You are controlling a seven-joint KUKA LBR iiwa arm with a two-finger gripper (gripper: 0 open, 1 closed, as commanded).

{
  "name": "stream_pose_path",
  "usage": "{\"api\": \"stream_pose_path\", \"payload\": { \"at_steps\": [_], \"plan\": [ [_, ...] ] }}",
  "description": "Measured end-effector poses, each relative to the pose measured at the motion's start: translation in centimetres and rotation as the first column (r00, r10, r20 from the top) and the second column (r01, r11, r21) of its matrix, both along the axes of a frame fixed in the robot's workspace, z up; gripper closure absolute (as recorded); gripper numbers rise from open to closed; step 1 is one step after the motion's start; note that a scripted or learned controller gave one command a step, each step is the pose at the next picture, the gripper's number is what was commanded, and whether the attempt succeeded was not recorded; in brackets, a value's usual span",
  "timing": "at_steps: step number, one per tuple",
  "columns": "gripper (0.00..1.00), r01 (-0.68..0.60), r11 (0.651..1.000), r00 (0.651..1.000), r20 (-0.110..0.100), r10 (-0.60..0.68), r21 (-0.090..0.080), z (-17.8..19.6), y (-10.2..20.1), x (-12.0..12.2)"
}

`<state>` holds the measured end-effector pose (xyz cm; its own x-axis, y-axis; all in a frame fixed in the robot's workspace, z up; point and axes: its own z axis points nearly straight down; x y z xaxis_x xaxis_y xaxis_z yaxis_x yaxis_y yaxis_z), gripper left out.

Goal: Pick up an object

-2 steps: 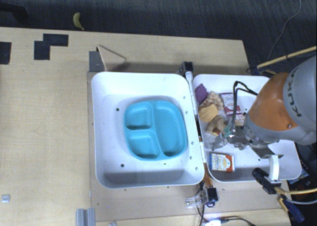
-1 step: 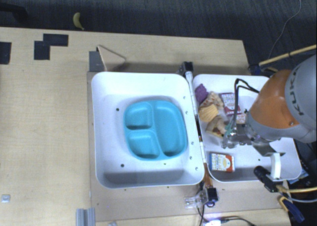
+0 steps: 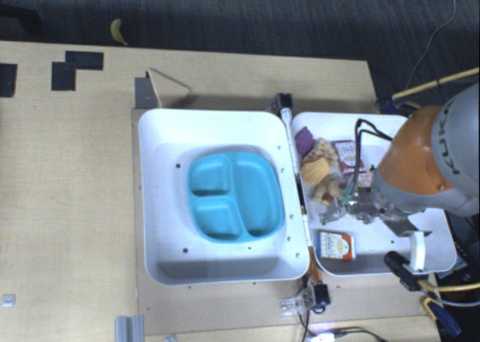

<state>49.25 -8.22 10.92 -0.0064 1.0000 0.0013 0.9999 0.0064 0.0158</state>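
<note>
Two bins point(image 3: 157, 183) on your bench: left held a blue tray point(image 3: 234, 195), right held the clutter point(image 3: 324, 164) plus a small box point(image 3: 335, 244). Gripper point(image 3: 346, 202) sat low over the clutter's near edge; can't tell its state.

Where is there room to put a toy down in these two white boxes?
The blue tray takes the middle of the left bin; bare white shows around it, widest along the near wall. The right bin is crowded: a pile of small things beside the gripper, and a small packet in front.
</note>
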Motion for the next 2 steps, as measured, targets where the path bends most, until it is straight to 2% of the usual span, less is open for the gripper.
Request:
{"api": "stream_pose_path", "payload": {
  "at_steps": [1, 2],
  "plan": [
    [1.0, -0.005, 1.0, 1.0, 0.003, 0.005, 0.001, 1.05, 0.08, 0.14],
    [0.0, -0.004, 1.0, 1.0, 0.003, 0.004, 0.001, 1.05, 0.08, 0.13]
  ]
}}
